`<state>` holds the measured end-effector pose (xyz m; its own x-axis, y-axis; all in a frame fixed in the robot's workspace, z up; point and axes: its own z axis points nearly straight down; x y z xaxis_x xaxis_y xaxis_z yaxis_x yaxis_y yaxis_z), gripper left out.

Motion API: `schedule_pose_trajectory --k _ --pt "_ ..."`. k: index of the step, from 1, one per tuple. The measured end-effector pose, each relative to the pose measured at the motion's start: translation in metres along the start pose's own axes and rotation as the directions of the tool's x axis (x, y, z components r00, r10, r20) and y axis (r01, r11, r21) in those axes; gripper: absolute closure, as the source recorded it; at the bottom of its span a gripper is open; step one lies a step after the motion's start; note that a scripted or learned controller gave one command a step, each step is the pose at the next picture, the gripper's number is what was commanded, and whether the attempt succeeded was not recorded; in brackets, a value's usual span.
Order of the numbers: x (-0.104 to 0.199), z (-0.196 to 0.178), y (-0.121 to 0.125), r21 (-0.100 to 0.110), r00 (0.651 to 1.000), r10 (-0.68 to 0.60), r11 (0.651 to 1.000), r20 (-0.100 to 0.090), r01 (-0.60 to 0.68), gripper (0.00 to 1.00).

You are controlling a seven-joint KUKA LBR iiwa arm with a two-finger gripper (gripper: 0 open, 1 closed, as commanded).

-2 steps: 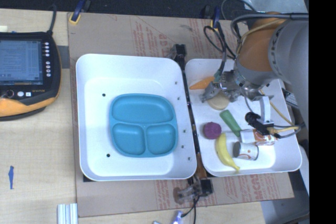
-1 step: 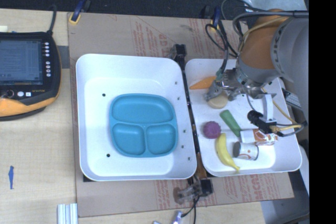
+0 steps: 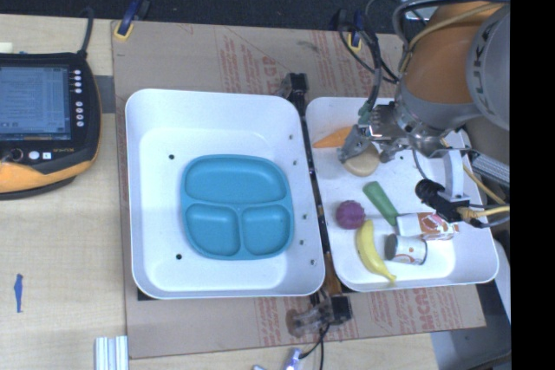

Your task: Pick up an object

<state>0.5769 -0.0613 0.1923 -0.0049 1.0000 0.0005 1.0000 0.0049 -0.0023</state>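
Honestly I couldn't tell the gripper's [image 3: 362, 145] state from the overhead cam; it sat low in the right bin [image 3: 473, 273], at the far end, w/ a beige rounded object [image 3: 363, 164] touching or just under its tip and an orange piece [image 3: 330, 137] just beside it on the side away from the arm. Whether anything was actually held I couldn't say. Judged the step as closing on the beige object, approx. Other candidates lay nearer the cam than the tip: a green stick [image 3: 380, 201], purple ball [image 3: 350, 214], banana [image 3: 372, 249] and a small carton [image 3: 434, 226]. To do it well I'd have centred over the beige thing, kept clear of the bin wall and orange piece, then lifted straight up slowly to check the grasp.
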Motion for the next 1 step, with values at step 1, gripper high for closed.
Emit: schedule_pose_trajectory --k 1 --pt "0.0521 -0.017 0.0058 0.0 1.0 -0.001 1.0 0.001 0.001 1.0"
